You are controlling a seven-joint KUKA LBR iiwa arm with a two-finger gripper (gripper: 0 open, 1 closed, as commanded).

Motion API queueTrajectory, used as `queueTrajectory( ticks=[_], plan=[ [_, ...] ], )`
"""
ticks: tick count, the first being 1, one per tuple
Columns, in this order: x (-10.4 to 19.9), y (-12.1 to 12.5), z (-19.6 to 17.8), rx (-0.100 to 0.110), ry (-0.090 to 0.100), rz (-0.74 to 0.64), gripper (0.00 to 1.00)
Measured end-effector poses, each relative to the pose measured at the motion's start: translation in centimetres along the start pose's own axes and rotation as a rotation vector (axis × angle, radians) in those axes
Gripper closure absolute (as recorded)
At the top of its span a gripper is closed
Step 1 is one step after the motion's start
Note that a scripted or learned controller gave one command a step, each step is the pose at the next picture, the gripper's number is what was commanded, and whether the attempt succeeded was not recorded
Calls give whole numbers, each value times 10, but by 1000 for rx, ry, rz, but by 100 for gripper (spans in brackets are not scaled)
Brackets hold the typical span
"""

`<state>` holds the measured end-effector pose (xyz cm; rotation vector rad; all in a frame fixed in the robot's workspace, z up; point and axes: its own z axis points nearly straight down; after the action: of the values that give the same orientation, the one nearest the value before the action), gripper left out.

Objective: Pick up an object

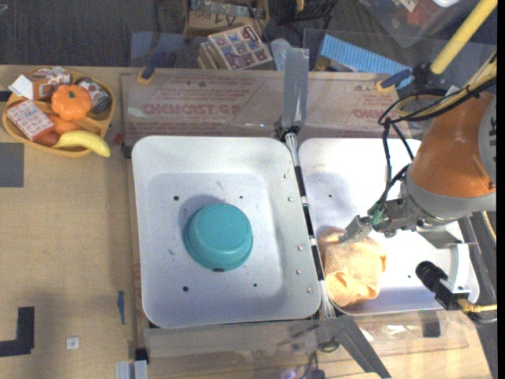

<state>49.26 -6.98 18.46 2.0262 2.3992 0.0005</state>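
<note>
Two shallow white bins sit side by side on the bench. The left bin (158, 172) holds a teal bowl (219, 236) turned upside down near its middle, alone on the floor of that bin and well apart from everything in the other one. In the right bin (339, 164) lies a soft orange-yellow object (353, 272), like a crumpled cloth or plush, resting at the near left corner close against the wall that divides the bins. The arm (454, 160) reaches in from the right, its orange band bulking over the far right side of the bin, with black cables looping above it. The gripper (359, 229) comes down at a slant just above the upper edge of the soft object, touching or almost touching it; whether its claw is wide or narrow cannot be told from here, and nothing is seen held between it. The dividing wall and the bin's near rim hem the object in on two sides. Off to the far left, outside the bins, a yellow dish (24, 129) carries a banana (83, 142), a small pumpkin (71, 103) and some packets. Behind the bins stands a flat cardboard panel (205, 105).
</note>
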Motion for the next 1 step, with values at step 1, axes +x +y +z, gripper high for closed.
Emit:
queueTrajectory(
  ticks=[1],
  plan=[
    [-51,-12,77,2,1,-73,0]
  ],
)
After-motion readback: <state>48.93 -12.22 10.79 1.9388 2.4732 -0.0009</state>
